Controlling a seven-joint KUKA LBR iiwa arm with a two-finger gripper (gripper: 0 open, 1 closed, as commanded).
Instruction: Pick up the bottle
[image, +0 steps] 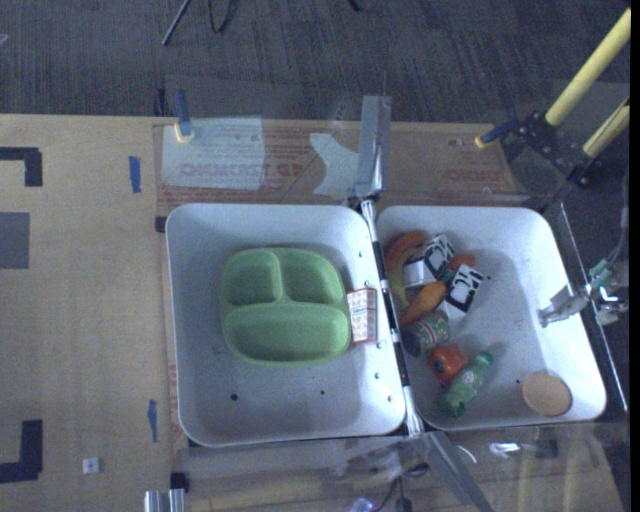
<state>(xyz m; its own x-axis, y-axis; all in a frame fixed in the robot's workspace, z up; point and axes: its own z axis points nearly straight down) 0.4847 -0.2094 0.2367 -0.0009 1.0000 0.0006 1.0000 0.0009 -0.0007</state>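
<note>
The bottle (466, 384) is small and green with a pale label. It lies on its side near the front of the right bin (520, 240), tilted with one end toward the front left. A red object (447, 360) touches it on its upper left. My gripper (574, 304) shows as a small metallic shape over the bin's right rim. It is well to the right of the bottle and a little farther back, with bare bin floor between them. Nothing is seen held in it.
The right bin also holds a banana (400, 262), an orange piece (426, 296), black-and-white blocks (458, 283), a small can (428, 328) and a tan disc (547, 393). The left bin (200, 400) holds a green divided plate (283, 305) and a small packet (360, 316).
</note>
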